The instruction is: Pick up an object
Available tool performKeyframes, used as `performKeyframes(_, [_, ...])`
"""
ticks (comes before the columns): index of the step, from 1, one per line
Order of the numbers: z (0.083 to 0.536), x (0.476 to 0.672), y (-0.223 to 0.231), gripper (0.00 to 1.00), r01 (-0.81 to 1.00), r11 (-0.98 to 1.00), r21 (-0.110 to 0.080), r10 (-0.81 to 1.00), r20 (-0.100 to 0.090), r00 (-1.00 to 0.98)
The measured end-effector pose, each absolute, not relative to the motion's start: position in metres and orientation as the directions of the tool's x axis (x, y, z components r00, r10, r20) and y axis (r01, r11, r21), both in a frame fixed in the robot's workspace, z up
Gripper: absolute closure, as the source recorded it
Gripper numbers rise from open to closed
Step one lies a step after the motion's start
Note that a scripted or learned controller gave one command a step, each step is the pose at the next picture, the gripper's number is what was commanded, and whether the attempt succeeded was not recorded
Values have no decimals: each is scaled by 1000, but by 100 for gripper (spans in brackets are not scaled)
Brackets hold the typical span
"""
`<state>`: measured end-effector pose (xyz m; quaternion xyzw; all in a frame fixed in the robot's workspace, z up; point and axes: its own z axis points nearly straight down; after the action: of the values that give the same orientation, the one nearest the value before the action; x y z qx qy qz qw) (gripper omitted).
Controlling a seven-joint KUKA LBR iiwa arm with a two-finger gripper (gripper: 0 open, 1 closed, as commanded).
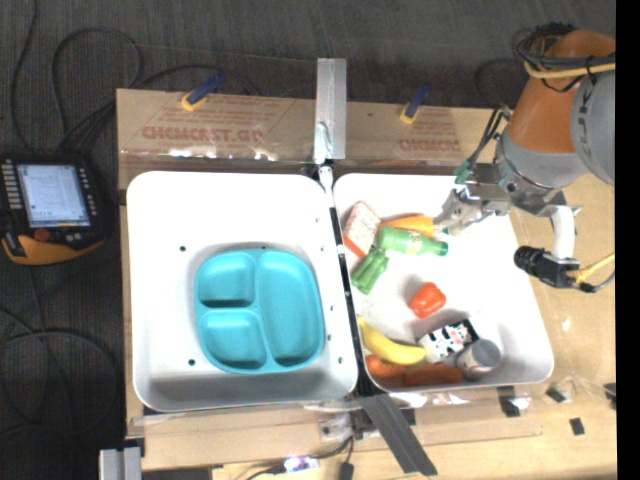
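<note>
My gripper [455,215] hangs over the upper part of the right bin [520,288], reaching in from the right. Just left of it lies an orange-yellow item [412,223], and a green bottle [410,242] lies on its side below that. A second green piece [368,270] and an orange-and-white packet [357,223] sit near the bin's left wall. Lower down are a red pepper [427,298], a banana [390,346], a black-and-white item [447,337], a grey cup [483,356] and a long orange piece [412,375]. I see nothing held by the gripper.
The left bin [160,268] holds a teal divided plate [262,308]. A metal post [329,108] stands behind the seam between the bins. A handheld pendant [48,203] lies off the bench to the left. A black camera unit [545,261] sticks out beside the arm.
</note>
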<state>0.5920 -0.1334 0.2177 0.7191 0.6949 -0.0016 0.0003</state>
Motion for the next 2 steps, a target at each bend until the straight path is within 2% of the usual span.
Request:
performKeyframes(1, [183,588,-59,100,981,196,-3,981,0,-196])
performKeyframes(2, [203,569,-36,100,922,387,-2,922,-1,-387])
